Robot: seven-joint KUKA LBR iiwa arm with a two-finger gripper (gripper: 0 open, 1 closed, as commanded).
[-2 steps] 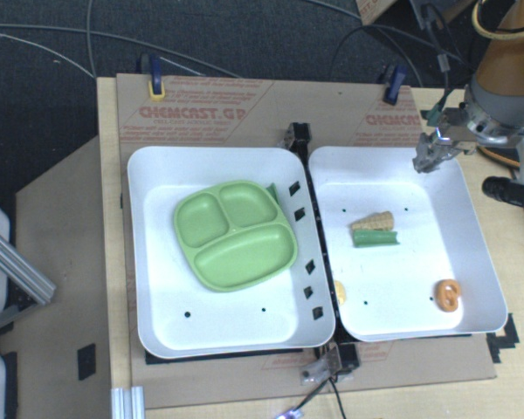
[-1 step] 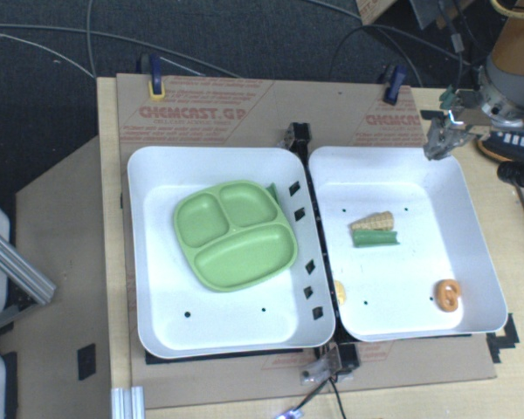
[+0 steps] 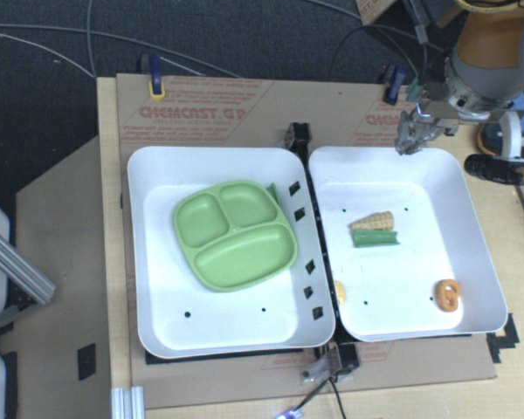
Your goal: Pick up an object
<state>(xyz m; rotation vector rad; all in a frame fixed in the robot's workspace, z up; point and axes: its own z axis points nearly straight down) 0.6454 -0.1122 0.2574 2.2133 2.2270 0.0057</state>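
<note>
In the right bin (image 3: 472,234) lie a corn cob with a green husk (image 3: 373,230) near the middle, an orange ring-shaped piece (image 3: 448,294) at the front right, and a small yellow piece (image 3: 340,292) against the left wall. My gripper (image 3: 410,140) hangs over the bin's far rim, above and behind the corn, with nothing seen between its fingers. The grey arm with its orange band (image 3: 493,11) rises at the upper right.
The left bin (image 3: 157,312) holds a green divided plate (image 3: 236,235). Black clips (image 3: 298,134) join the bins along the middle wall. Blue clamps (image 3: 157,75) hold the cardboard base at the back. Cables cross the dark floor behind.
</note>
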